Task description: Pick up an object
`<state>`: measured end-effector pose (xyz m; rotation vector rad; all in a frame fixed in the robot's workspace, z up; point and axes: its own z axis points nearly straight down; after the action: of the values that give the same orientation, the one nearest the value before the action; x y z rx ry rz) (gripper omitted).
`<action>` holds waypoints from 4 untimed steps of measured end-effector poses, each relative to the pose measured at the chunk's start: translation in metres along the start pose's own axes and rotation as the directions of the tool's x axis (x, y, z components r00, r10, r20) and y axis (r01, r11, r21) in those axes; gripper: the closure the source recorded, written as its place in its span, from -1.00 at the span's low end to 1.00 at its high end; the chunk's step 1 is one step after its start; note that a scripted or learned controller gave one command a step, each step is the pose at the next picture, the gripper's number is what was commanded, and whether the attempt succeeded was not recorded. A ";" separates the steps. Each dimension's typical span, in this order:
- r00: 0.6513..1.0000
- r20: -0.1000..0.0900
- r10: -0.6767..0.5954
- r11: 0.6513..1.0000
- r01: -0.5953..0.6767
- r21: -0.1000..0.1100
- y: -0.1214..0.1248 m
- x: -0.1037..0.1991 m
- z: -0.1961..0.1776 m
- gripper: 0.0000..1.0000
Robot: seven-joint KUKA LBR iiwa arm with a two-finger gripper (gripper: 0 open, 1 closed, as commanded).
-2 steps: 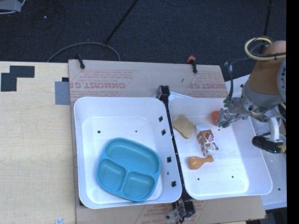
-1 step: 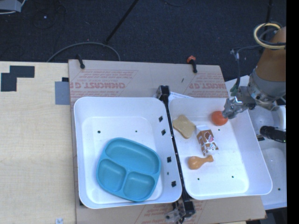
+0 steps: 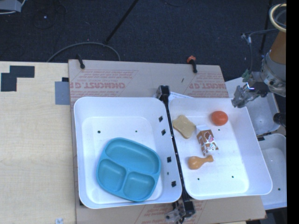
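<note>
**Arm poised off the right bin's far corner, four small items in that bin**

The left bin point(image 3: 88, 111) holds a blue divided plate point(image 3: 128, 168) with three compartments, lying toward its near side. The right bin point(image 3: 243, 171) holds the pickable things: a tan bread-like piece point(image 3: 184, 126) near the divider, an orange-red ball, possibly a tomato point(image 3: 218, 118), farther right, a small brown-and-white packet point(image 3: 207, 142) between and below them, and an orange-tan drumstick-shaped toy point(image 3: 200, 162) just beneath the packet. None touch each other, apart from the packet and drumstick, which sit very close. The arm enters at upper right; its gripper point(image 3: 240, 97) hangs just outside the right bin's far right corner, above the rim, holding nothing visible. Whether its claw is spread or pressed together I cannot tell.
</note>
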<state>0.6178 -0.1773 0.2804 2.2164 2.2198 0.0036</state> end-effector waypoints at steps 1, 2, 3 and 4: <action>1.000 -0.004 -0.002 1.000 0.002 0.009 -0.019 0.049 0.009 1.00; 1.000 -0.004 -0.002 1.000 0.002 0.009 -0.018 0.100 0.023 1.00; 1.000 -0.004 -0.003 1.000 0.003 0.009 -0.029 0.152 0.019 1.00; 1.000 -0.004 -0.003 1.000 0.003 0.010 -0.036 0.201 0.017 1.00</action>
<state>0.5815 0.0237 0.2627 2.2193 2.2303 -0.0035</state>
